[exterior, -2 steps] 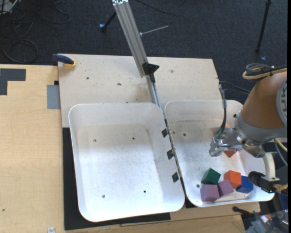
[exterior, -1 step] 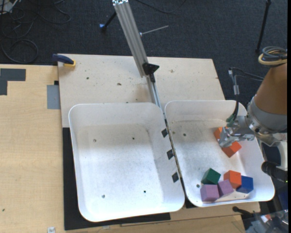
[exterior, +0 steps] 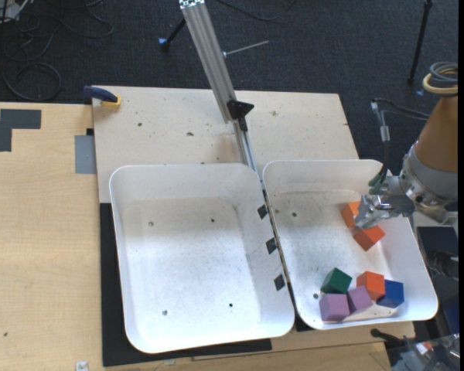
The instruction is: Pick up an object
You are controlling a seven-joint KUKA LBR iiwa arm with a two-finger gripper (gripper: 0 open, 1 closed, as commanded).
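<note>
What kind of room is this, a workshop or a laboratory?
Most likely a robotics research lab: a robot arm reaches over two white bins, coloured blocks serve as practice objects, and loose cables and stands crowd the dark carpet behind the bench.

Dark carpeted floor (exterior: 309, 45) strewn with what look like black cables (exterior: 31, 68), behind a pale wooden bench (exterior: 31, 230).

Light wooden bench (exterior: 170, 130), speckled. Slanted aluminium rail (exterior: 210, 52) with checkered tag on top, crossing bench toward bin divide. Blue-yellow clamp (exterior: 102, 96) at bench's far-left corner. Black cables (exterior: 39, 22) on dark carpet.
</note>
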